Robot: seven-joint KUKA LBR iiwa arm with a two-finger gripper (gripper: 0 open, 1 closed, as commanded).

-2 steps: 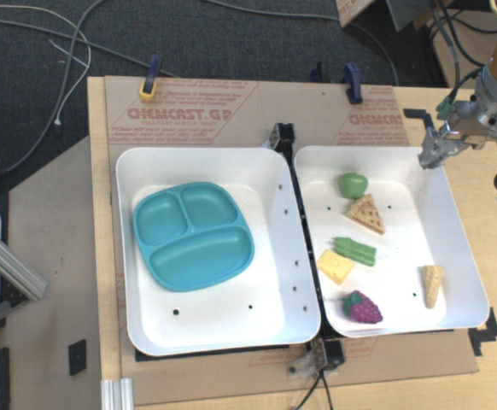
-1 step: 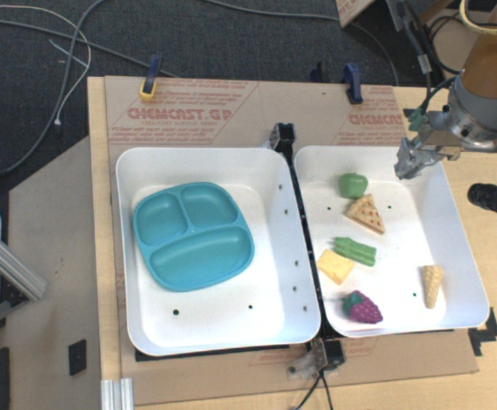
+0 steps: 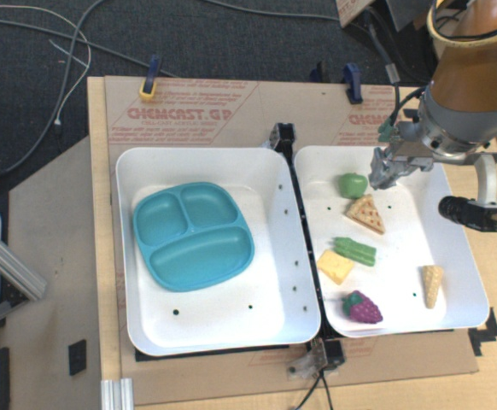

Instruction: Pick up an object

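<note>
The gripper (image 3: 383, 175) hangs over the far part of the right bin (image 3: 453, 314), and from this slant I cannot tell how it is set, nor whether it touches anything. Just beside it, toward the divider between the bins, sits a green apple-like toy (image 3: 352, 184): small, rounded, a plain glossy green, lying on the white floor.

Taking that green toy as the mark, a pizza slice (image 3: 365, 215) lies just nearer the camera from it, a tan wedge with a red-dotted face and a paler crust edge, its tip pointing up toward the toy. Farther toward the camera is a green pepper-like piece (image 3: 354, 251), long and ridged, lying crosswise. A yellow cheese block (image 3: 335, 267) touches or nearly touches the pepper's end on the divider side. Nearest the camera is a purple grape bunch (image 3: 363, 307), knobbly, with a darker top. An ice cream cone (image 3: 432, 285), pale tan and tapered, lies well apart from the green toy, toward the arm's side.

Across the divider from the toy, the left bin (image 3: 146, 327) holds a teal divided plate (image 3: 194, 234) with three compartments.
</note>
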